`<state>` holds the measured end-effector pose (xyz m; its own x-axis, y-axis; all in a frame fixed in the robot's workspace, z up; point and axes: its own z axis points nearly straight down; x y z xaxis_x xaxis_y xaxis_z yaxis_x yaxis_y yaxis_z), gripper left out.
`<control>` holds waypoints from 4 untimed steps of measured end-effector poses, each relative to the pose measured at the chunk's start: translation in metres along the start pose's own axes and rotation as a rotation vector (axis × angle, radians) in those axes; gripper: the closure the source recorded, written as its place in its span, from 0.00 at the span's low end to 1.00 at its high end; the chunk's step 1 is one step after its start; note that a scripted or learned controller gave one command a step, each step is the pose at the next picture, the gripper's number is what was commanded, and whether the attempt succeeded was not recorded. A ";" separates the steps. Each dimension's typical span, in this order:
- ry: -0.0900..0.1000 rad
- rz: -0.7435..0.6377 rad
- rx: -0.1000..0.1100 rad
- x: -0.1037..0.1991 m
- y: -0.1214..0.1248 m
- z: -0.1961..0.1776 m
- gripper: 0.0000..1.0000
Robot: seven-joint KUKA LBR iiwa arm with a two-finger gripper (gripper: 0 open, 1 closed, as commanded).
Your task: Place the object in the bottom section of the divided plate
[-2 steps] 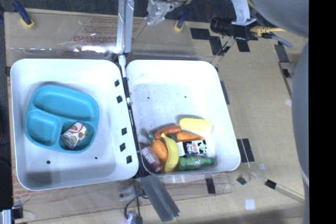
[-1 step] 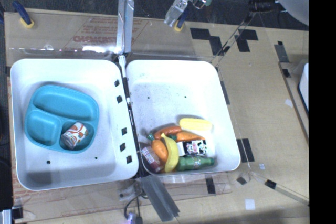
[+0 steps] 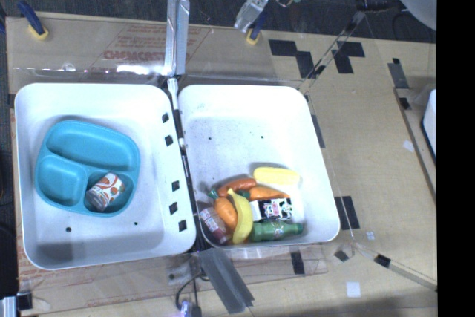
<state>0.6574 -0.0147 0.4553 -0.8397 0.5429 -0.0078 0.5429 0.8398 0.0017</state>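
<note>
Already resting in the lower right compartment of the blue divided plate (image 3: 85,159), the small printed can (image 3: 105,191), with gripper (image 3: 251,17) parked high at top centre, nothing pinched, spread impossible to judge.

Can (image 3: 105,191) in blue plate (image 3: 89,145) compartment; hand (image 3: 252,13) raised beyond bins.

Plate (image 3: 89,148) is showing solid turquoise; can (image 3: 105,191) is displaying white with red-brown print; bins (image 3: 245,104) are appearing white with black dots; banana (image 3: 242,217) is showing yellow, carrot (image 3: 236,184) orange, carton (image 3: 275,209) black-and-white patches, bottle (image 3: 276,230) green
</note>
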 end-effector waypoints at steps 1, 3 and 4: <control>-0.003 -0.003 -0.001 0.000 0.001 -0.011 1.00; 0.005 0.099 0.004 0.041 0.049 0.058 1.00; 0.003 0.095 0.003 0.041 0.050 0.047 1.00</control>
